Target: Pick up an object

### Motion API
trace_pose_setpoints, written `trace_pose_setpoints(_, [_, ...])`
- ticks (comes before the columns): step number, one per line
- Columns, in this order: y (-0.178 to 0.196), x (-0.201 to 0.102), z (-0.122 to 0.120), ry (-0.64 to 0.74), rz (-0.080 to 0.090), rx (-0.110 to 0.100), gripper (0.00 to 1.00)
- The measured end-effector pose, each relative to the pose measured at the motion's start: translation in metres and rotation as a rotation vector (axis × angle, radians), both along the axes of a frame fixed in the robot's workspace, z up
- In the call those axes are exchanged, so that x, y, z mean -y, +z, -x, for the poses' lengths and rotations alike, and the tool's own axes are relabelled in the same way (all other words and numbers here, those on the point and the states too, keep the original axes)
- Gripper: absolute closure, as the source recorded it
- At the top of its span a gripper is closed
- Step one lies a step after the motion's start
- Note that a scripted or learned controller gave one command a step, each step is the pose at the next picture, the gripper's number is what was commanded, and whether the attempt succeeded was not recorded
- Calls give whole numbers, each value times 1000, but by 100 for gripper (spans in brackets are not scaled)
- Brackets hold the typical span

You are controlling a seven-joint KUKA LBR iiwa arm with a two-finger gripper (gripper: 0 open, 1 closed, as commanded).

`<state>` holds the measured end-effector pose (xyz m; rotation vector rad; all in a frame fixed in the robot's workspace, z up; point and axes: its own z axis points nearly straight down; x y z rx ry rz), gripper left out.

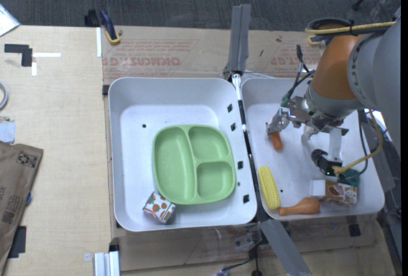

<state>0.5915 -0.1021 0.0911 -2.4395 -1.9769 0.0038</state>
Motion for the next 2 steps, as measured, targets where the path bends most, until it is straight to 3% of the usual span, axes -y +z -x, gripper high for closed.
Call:
trace_pose_setpoints(1, [9,2,0,-4,0,-1,100])
trace_pose_setpoints(2, [100,-49,-63,-62,2,2,100])
